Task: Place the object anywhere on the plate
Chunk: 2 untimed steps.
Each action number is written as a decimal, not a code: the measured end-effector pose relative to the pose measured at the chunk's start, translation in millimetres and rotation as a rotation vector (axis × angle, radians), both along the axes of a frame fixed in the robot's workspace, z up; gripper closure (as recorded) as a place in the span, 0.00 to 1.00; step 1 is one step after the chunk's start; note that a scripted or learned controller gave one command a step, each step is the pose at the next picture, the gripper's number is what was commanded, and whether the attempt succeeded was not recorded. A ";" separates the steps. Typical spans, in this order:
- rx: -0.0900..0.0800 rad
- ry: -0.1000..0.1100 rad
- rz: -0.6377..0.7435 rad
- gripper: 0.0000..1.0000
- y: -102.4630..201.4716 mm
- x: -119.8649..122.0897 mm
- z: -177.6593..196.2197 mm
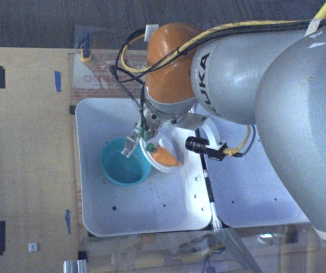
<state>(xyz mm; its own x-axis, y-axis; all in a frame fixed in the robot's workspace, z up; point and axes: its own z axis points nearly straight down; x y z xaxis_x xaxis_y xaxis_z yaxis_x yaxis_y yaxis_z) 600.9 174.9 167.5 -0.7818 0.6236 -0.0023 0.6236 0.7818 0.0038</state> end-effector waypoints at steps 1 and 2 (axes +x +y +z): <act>0.002 -0.005 -0.003 1.00 -0.7 1.7 11.0; 0.000 0.000 -0.385 1.00 -57.8 -2.2 62.5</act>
<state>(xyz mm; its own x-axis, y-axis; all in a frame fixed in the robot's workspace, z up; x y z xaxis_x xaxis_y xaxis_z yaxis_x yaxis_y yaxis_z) 598.6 117.1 230.0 -0.4906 0.8714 -0.0022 0.8714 0.4906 0.0035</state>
